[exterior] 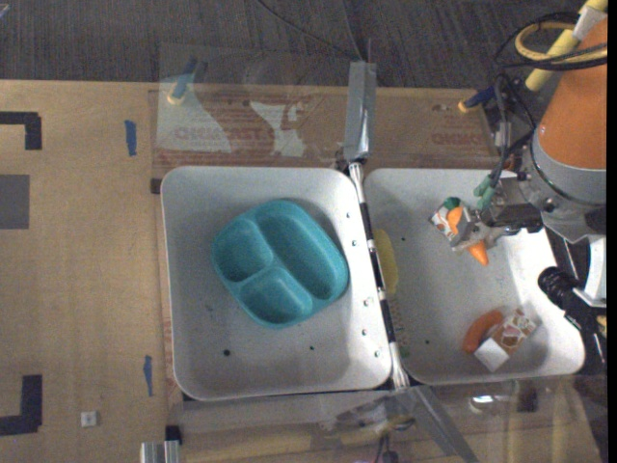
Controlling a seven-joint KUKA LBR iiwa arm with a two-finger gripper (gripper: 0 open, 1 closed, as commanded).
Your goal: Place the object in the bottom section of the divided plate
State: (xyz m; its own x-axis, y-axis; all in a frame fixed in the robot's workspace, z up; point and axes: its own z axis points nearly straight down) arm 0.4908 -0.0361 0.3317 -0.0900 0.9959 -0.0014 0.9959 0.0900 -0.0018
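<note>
Teal divided plate (280,260) in left bin (193,355), long axis running upper-left to lower-right

Teal divided plate (280,259) in left bin (193,210)

bright, soft focus, perhaps slight glare

Bins (193,355): you have two, both white.
Divided plate (280,260): one, teal, three sections.
Carton (505,340): one.
Yellow piece (387,258): one.
</note>
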